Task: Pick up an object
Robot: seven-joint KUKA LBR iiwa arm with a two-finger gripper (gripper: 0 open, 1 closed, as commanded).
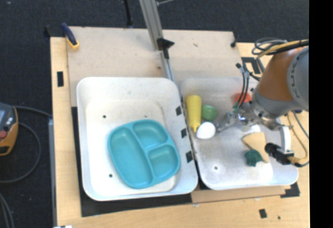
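Claw (pixel 229 120), grip state indiscernible, hovers at three o'clock of smooth white egg-shaped ball (pixel 206 130); judged risk: ball rolls away.

A robotics lab: a plywood bench (pixel 119 55) on dark carpet, an aluminium camera pole (pixel 148 5), loose cables (pixel 31 133), two white bins (pixel 130 91).

1. Arm (pixel 283 78): cut off at the right edge; only the orange band and grey wrist show.
2. Gripper (pixel 235 117): small and blurred; finger state unreadable.
3. Red object (pixel 241 98): mostly hidden behind the arm, kind unclear.
4. Tan piece (pixel 256 141): upper part covered by the wrist.
5. Device (pixel 7 130) on the floor: cut by the left edge.
6. Desk (pixel 145 52): bottom edge runs out of frame.
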